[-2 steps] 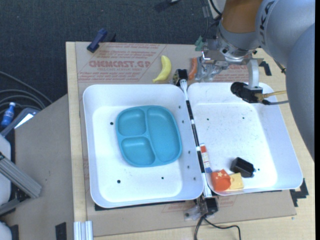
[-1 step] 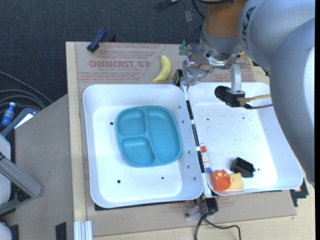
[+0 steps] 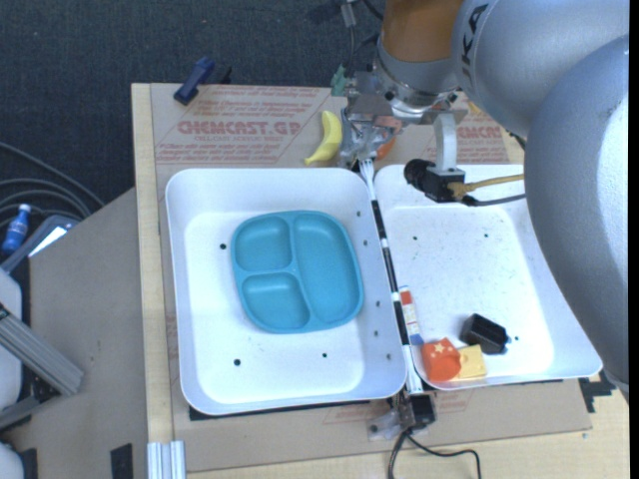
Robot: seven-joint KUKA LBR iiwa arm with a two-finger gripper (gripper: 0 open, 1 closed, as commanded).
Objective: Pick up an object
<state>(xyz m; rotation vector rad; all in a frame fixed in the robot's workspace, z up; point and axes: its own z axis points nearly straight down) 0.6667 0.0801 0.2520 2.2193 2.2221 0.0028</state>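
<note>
- Over the back rim where the two bins meet, the gripper point(image 3: 361, 153) hangs low beneath the orange band of the arm point(image 3: 544, 58).
- Whether it is open or closed cannot be told from this view, nor whether it has hold of anything.
- A banana point(image 3: 324, 140) lies on the cardboard point(image 3: 250, 118) behind the bins, just beside the gripper on the view's left. Whether the two touch cannot be told.
- The left bin point(image 3: 200, 357) holds a blue plate point(image 3: 297, 270) with three compartments, lying flat near the middle and apart from the walls.
- The right bin point(image 3: 469, 257) has its things gathered near the front.
- An orange piece point(image 3: 440, 357) sits in that bin's front corner next to the left bin, with a yellow block point(image 3: 471, 367) touching it on the side away from the corner.
- A black block point(image 3: 486, 332) lies just behind the yellow block, close to it.
- A thin pen point(image 3: 405, 312) lies along the wall between the bins, toward the front, just behind the orange piece.
- A blue clip point(image 3: 195, 80) sits at the back edge of the cardboard, well apart from the banana.
- Cables point(image 3: 40, 173) run over the dark floor to the left of the bench.
</note>
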